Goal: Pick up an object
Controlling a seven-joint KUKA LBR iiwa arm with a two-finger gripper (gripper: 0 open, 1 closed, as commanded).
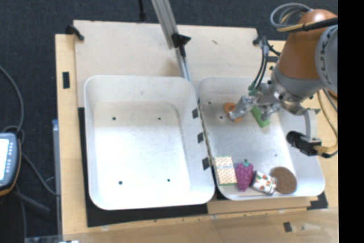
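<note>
Over the right bin [296, 139], end effector [242, 111] grip unclear, beside a small rounded orange piece [230, 107].

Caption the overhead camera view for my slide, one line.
KUKA arm's gripper poised over an orange object and a green object in the right bin, four more items along its near edge.

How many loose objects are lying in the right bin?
6: orange piece and green piece by the gripper; yellow box, purple item, patterned item, brown disc along the near edge. The arm may hide more.
</note>
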